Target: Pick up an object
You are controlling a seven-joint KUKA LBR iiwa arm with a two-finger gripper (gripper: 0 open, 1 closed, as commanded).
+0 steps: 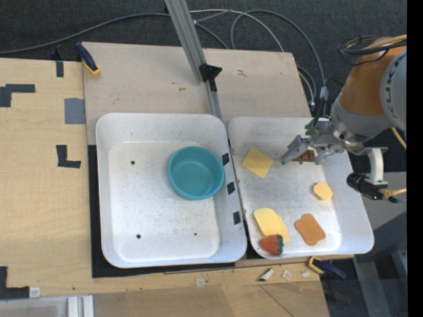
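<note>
My gripper (305,154) hangs over the upper part of the right bin (344,197), with the arm coming in from the right. Its fingers (291,153) stand spread, so it is open. A small brown object (305,156) shows between them; I cannot tell whether it is touched. A yellow square piece (257,162) lies to the gripper's left. Below it lie a small yellow lump (323,191), an orange piece (309,229), a pale yellow block (269,222) and a red strawberry-like item (271,244).
The left bin (125,197) holds a teal bowl (195,172). A slanted metal pole (192,41) rises behind the bins. Cables (277,25) loop at the back right. A black part of the arm (367,183) overhangs the right bin's edge.
</note>
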